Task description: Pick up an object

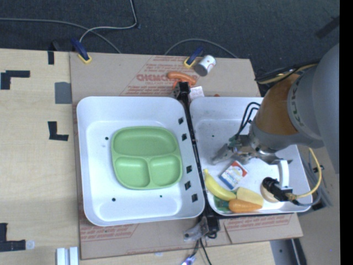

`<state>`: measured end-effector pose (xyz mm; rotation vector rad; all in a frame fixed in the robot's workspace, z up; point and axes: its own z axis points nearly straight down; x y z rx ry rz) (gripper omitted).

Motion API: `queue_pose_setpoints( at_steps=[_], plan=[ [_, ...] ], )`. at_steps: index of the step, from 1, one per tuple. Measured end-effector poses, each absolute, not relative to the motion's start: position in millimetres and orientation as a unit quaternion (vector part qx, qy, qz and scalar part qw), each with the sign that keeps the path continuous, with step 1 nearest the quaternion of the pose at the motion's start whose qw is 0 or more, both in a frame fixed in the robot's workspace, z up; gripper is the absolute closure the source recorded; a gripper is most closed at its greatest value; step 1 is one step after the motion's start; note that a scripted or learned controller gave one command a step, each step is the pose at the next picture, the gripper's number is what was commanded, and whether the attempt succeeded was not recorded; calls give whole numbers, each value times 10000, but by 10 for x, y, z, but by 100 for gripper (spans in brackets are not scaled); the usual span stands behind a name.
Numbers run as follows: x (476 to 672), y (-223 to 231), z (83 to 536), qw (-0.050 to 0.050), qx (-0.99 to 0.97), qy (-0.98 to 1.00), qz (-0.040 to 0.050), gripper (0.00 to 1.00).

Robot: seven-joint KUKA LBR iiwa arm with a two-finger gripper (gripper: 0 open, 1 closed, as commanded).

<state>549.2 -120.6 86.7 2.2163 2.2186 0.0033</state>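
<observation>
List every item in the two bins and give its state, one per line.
Green divided plate: flat in the left bin, upright.
Banana: lying near the right bin's front edge.
Small packet: lying flat, just under the gripper.
Orange carrot-like toy: lying at the front edge.
Gripper: low over the right bin, holding nothing visible.

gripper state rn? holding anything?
Gripper: low in the right bin, just above the small card packet; open or closed cannot be told, nothing visibly held.
</observation>
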Motion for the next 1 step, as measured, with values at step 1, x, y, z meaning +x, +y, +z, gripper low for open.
queue_pose_setpoints(
  at_steps=[1],
  plan=[
    [5142,-1701,1901,14,7073,7069,-3,0]
  ],
)
